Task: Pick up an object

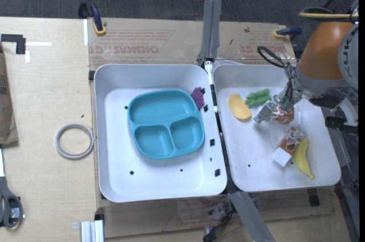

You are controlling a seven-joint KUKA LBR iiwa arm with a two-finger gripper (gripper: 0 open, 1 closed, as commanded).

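Over the right-hand bin, toward its far edge, the claw hung low at the end of the grey arm with its orange band, right above a small reddish-brown packet. Whether the claw was spread or pressed together could not be told, since its metal parts blurred into the packet beneath, and nothing showed plainly between them. That packet looked the likeliest target, because the claw sat directly on it rather than beside it. Just to the left lay a green piece and a yellow oval piece, near enough that a careless descent might nudge them. Toward the bin's near right corner a banana rested against another brown-and-white packet, well clear of the claw. The left bin carried a blue divided tray with a small purple thing at its far right rim. A grey ring lay on the bench near its left edge.
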